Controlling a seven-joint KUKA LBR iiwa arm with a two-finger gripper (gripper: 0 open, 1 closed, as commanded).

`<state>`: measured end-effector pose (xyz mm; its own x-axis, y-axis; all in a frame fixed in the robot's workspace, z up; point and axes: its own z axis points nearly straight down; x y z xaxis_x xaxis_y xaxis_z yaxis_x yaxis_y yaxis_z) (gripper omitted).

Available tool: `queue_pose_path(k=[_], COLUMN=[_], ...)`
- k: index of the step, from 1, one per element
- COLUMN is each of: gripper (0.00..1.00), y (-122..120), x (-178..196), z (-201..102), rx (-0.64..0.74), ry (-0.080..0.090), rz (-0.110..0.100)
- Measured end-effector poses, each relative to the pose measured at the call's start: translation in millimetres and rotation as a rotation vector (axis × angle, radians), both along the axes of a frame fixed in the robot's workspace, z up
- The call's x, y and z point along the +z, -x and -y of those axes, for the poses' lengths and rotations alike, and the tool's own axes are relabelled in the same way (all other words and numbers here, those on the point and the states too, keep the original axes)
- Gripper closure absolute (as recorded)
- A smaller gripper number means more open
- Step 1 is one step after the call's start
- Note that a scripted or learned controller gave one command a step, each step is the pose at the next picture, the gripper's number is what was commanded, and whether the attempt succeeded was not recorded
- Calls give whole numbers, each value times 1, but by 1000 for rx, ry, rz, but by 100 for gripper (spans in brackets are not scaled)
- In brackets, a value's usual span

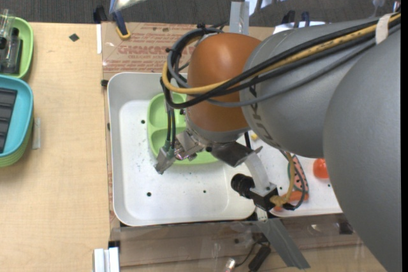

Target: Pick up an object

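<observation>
A light green tray-like object [160, 121] lies in the left white bin [127, 156], mostly covered by the arm's orange wrist band. My gripper [167, 160] reaches down at the green object's near left edge, its tip close to the bin floor. The wrist hides most of the fingers. In the right bin, an orange-red object [319, 168] peeks out beside the arm, and a small multicoloured item [297, 188] lies near the bin's front.
The grey arm covers most of the right bin [319, 204]. On the bench at far left sit a green container [18, 48] and a blue one [14, 118]. A brown printed cardboard sheet [146, 48] lies behind the left bin.
</observation>
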<state>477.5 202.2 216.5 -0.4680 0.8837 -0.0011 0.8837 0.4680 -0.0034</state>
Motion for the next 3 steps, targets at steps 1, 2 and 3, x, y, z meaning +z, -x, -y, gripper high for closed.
queue_pose_path(k=[1, 2, 3], gripper=[100, 100, 100], y=[-1, -18, 0], x=[8, 225, 68], z=[1, -10, -11], rx=[0, 78, -208], ry=[2, 0, 2], rz=[-1, 2, -1])
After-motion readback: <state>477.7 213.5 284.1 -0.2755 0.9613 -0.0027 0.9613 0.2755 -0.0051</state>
